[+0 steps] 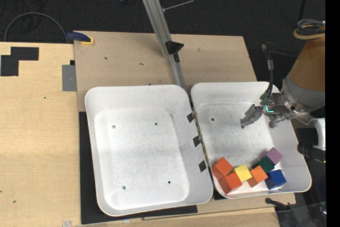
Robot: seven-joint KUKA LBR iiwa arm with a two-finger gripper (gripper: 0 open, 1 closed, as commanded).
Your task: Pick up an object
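Observation:
Several small blocks lie clustered in the near corner of the right bin point(228, 95): two red-orange blocks point(223, 166), a yellow one point(243, 173), an orange one point(258, 174), a dark green one point(265, 163), a purple one point(274, 156) and a blue one point(275, 178). My gripper point(261, 120) hangs over the right side of that bin, farther back than the cluster and apart from it. Its two fingers are spread open with nothing between them.
The left bin point(106, 98) stands beside the right one, with black clips along the shared rim. A slanted aluminium post point(156, 18) rises behind the bins. The wooden bench top surrounds both bins.

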